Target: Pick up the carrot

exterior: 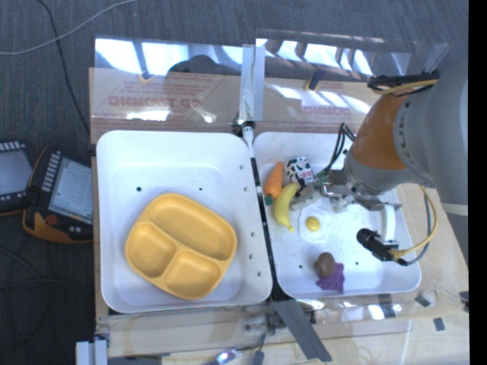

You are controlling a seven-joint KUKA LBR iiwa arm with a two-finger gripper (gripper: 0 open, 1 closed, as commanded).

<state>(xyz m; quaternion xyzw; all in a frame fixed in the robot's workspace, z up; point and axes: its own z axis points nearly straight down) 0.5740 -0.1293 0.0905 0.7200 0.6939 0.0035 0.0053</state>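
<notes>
The orange carrot [274,179] lies in the right bin [396,280] against its left wall, tip pointing down, with a yellow banana [285,205] touching its lower end. My gripper [323,188] hangs low in the same bin, just right of the banana and below a black-and-white cow toy [301,170]. It is a short way to the right of the carrot and apart from it. Nothing shows in its grasp.
A fried-egg toy [312,223] lies below the gripper. A brown lump [325,263] and a purple piece [332,280] sit near the right bin's front. The left bin [122,158] holds a yellow divided plate [180,243]. A teach pendant [57,196] lies at far left.
</notes>
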